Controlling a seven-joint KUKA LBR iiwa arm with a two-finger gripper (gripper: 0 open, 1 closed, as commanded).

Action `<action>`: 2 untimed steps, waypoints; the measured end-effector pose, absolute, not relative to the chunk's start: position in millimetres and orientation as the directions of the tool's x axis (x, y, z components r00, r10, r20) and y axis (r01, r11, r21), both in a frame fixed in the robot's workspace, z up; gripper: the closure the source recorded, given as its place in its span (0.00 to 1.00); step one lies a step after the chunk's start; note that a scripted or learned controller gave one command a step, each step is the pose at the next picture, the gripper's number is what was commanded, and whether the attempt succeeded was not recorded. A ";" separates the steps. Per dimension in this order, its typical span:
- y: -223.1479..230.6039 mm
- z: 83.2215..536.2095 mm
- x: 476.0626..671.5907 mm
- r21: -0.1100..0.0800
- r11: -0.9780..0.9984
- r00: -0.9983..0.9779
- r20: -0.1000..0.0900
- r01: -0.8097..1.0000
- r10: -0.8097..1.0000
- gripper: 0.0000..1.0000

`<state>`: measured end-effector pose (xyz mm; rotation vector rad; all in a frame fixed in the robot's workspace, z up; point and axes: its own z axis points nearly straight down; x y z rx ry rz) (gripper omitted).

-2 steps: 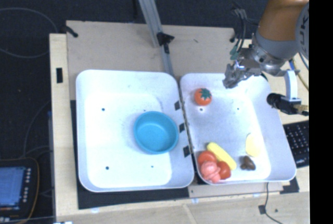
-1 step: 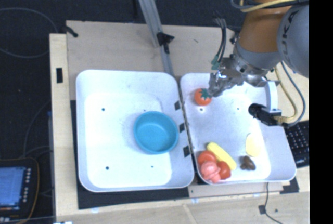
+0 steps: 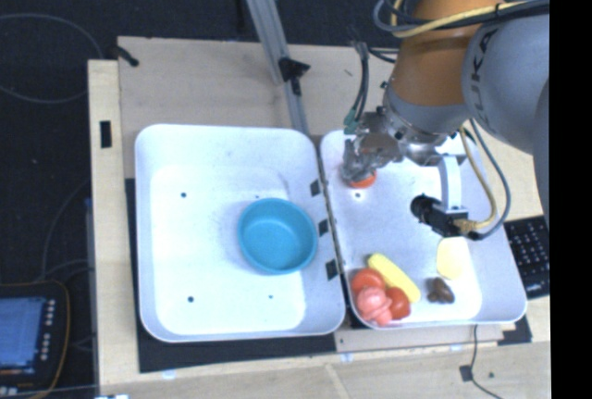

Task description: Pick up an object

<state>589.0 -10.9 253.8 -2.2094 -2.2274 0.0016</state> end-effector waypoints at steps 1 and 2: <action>30.3 240.5 561.4 -0.005 0.006 -0.006 0.000 1.000 1.000 1.00; 72.1 231.2 539.3 -0.007 0.008 -0.008 0.001 1.000 1.000 1.00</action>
